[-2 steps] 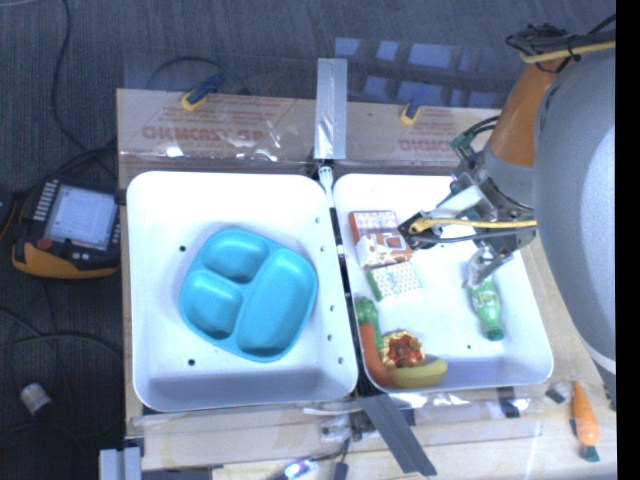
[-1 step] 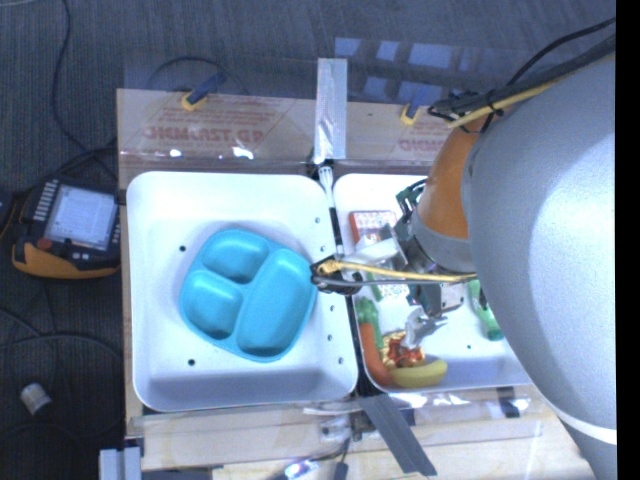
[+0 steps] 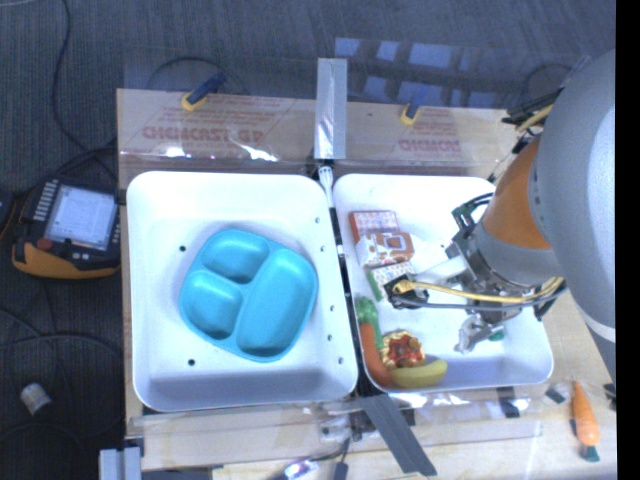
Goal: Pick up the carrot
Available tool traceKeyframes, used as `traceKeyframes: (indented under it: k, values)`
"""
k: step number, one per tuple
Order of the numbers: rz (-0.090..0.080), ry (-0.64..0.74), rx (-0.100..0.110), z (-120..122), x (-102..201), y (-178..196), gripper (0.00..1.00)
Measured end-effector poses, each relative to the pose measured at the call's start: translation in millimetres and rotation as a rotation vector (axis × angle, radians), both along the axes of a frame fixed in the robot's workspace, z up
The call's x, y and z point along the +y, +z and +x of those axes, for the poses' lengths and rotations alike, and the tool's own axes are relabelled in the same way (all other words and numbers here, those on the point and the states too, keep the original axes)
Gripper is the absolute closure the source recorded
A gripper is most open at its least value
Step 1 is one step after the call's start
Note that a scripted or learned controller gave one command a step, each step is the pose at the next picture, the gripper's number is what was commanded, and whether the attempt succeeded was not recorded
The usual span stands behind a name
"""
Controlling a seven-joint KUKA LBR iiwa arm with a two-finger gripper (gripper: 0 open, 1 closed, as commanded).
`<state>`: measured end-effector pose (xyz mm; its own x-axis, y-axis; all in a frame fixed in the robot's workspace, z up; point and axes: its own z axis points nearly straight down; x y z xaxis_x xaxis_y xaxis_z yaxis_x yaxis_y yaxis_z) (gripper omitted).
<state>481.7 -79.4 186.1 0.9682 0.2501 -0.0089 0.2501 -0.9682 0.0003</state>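
Here the carrot (image 3: 370, 348) lies lengthwise, leafy end pointing up-frame.

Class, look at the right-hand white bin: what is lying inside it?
Inside the right bin lie a carrot along its left wall, a banana, a reddish food item and a printed box. The arm covers the bin's right part.

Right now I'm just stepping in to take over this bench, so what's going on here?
The grey KUKA arm reaches in from the right over the right bin, its gripper low near that bin's front right. The carrot lies along the bin's left wall, beside a banana and a printed box, apart from the gripper. The left bin holds a blue divided plate.
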Motion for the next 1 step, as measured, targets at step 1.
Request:
traceKeyframes:
  k: [1]
  values:
    - [0.002,0.122,0.000,-0.1,-100.6,-7.8,0.00]
